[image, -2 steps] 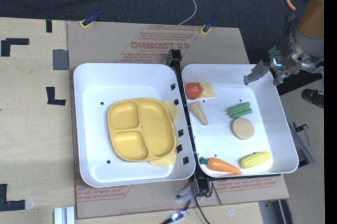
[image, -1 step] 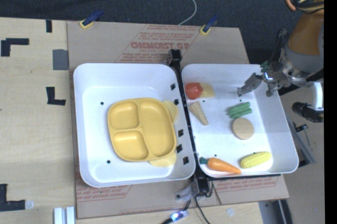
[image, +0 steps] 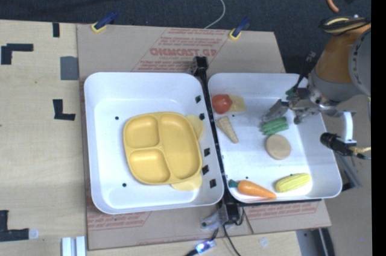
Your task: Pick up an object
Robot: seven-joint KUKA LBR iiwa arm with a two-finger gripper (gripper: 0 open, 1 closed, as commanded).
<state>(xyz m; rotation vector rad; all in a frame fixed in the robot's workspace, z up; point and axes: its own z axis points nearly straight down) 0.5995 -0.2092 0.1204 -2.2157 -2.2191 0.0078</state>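
Green cucumber-like toy (image: 274, 126) lies right under the jaws (image: 278, 111), round tan cookie (image: 278, 147) just beyond; jaws' grip state — cannot tell.

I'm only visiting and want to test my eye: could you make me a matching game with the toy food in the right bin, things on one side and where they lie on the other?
Things:
1. tomato
2. carrot
3. corn cob
4. green vegetable

Places:
A. near front right corner of the right bin
B. just under the gripper
C. by the divider, at the back
D. front edge, near the divider

Pairs: 1-C, 2-D, 3-A, 4-B
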